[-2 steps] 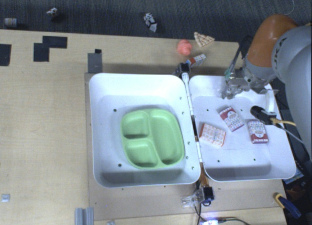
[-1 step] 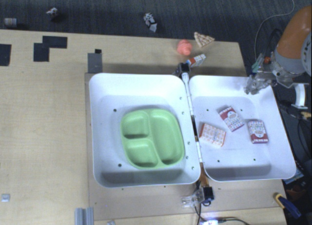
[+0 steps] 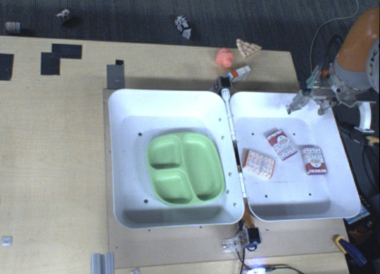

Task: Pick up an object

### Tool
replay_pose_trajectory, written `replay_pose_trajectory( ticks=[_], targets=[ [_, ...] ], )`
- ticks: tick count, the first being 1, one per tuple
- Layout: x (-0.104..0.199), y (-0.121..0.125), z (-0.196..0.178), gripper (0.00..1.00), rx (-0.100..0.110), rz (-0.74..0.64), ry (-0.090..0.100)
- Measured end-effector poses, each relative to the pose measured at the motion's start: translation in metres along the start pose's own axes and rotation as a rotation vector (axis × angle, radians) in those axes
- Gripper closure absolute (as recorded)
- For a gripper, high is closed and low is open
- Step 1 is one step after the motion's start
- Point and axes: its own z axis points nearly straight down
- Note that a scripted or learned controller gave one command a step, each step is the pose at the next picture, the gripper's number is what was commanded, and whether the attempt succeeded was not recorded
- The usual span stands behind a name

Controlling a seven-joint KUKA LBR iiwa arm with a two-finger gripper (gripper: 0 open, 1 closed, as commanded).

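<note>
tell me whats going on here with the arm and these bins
A grey arm reaches in from the right, its claw over the far right corner of the right bin. It holds nothing. Three small packets lie on that bin's floor: one red and white, one red, one pale. The left bin holds a green tray. No pick has happened yet.

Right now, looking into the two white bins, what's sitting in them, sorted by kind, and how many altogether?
Green divided plate: 1, the green plate in the left bin.
Small printed packets: 3, all in the right bin: upper red packet, right red packet, pale packet.
Total: 4
</note>
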Motion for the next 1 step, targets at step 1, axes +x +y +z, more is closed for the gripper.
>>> replay_pose_trajectory(
  ticks=[1],
  targets=[
    [0.0656, -0.0677, 0.0459, 0.00, -0.009, 0.001, -0.001]
  ],
)
